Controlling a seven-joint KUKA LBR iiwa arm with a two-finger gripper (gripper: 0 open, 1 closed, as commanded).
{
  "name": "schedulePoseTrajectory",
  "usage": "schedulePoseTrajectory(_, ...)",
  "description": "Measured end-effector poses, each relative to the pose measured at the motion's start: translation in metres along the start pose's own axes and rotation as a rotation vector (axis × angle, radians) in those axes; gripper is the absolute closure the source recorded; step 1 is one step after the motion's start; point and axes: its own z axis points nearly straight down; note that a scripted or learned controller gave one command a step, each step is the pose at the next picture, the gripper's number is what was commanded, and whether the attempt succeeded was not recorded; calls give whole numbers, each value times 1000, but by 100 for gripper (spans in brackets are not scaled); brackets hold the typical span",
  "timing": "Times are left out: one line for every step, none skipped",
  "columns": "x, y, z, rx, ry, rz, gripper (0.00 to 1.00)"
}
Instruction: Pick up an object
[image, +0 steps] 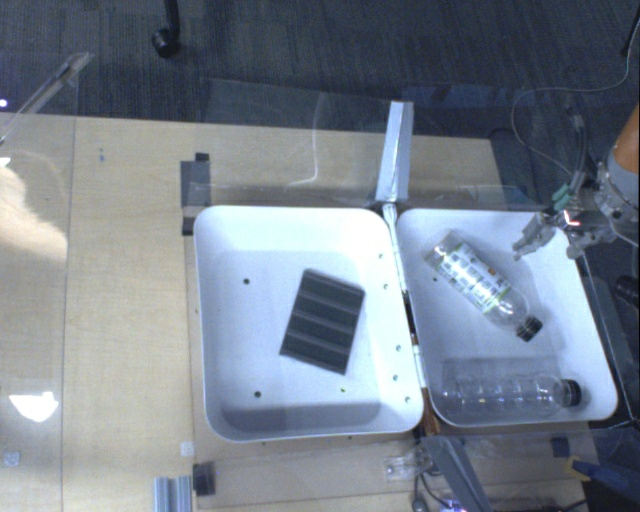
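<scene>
The arm enters from the right, its orange band at the frame edge, and carries the gripper (548, 232) above the upper right corner of the right bin (590, 300). The two thin fingers (529, 238) appear slightly spread, with nothing between them and nothing touched. Below and to the left of the jaws, close by but apart, a clear plastic bottle (478, 283) with a dark cap lies diagonally on the bin floor, cap end pointing lower right. A second clear bottle (505, 391), also dark-capped, lies along the near wall of the same bin, well apart from the jaws. In the left bin (215, 300), a dark ribbed rectangular pad (322, 321) rests flat and tilted, near the centre.
</scene>
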Motion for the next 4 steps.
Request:
schedulePoseTrajectory(8, 38, 131, -3, 0, -23, 0)
schedulePoseTrajectory(1, 1, 163, -7, -2, -215, 0)
schedulePoseTrajectory(1, 4, 149, -16, -4, -217, 100)
schedulePoseTrajectory(75, 66, 56, -6, -1, -283, 100)
